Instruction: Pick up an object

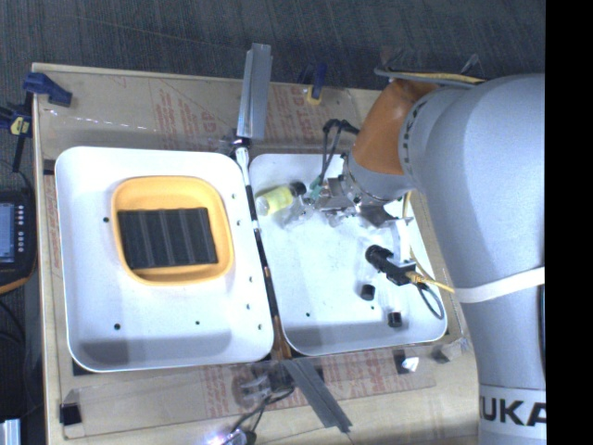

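The gripper [320,200] hung low in the right bin [320,327], and whether its jaws were released or clenched I cannot tell. A yellow object [273,198] lay just left of the jaws. Centring over it before squeezing seemed the wise course.

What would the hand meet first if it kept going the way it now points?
Probably the yellow-green object in the right bin: the hand points leftward at it, close by. Depth is unclear from above.
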Tool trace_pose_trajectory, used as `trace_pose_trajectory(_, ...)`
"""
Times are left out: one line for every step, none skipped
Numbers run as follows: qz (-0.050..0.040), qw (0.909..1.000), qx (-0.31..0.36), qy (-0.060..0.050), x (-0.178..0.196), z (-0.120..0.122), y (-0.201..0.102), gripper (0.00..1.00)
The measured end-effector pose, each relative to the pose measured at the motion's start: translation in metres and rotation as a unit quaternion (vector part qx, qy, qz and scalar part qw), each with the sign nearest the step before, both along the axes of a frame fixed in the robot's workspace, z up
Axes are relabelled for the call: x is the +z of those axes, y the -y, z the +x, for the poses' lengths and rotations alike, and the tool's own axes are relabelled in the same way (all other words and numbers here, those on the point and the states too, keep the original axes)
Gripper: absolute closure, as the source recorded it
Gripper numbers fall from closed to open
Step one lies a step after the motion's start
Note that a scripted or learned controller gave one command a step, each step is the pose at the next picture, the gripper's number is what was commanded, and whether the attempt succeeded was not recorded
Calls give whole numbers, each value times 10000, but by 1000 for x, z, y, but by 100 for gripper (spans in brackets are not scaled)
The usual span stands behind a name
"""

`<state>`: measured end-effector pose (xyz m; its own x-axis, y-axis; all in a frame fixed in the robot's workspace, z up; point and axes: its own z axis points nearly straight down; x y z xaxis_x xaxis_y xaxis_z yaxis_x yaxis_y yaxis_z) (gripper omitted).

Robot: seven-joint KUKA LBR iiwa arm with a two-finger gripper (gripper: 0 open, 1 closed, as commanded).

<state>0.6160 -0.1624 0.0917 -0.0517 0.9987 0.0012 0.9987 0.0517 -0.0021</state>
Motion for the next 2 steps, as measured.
trace_pose_trajectory(-2,9995,301,-2,1,41,-41,0)
trace_pose_trajectory(-1,9995,303,-3,1,41,-41,0)
